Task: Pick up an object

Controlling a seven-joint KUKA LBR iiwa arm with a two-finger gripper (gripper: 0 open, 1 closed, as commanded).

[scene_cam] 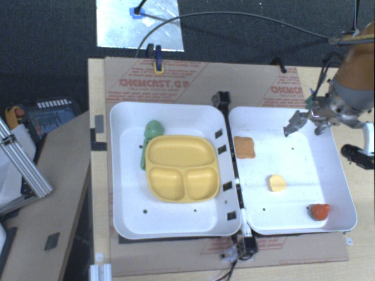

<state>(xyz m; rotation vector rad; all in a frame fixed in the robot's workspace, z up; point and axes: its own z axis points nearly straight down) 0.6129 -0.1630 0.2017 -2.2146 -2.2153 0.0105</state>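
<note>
Camera view: the gripper hangs over the upper part of the right bin, fingers spread, nothing between them. No pick is made yet. Candidates lie in that bin: orange slab at left, yellow piece centre, red piece lower right. Left bin carries a yellow tray over a green item. The table stands on dark carpet.

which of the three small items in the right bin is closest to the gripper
The flat orange-brown piece at the right bin's upper left lies nearest the gripper; the yellow chunk and red-orange item sit farther down.
</note>
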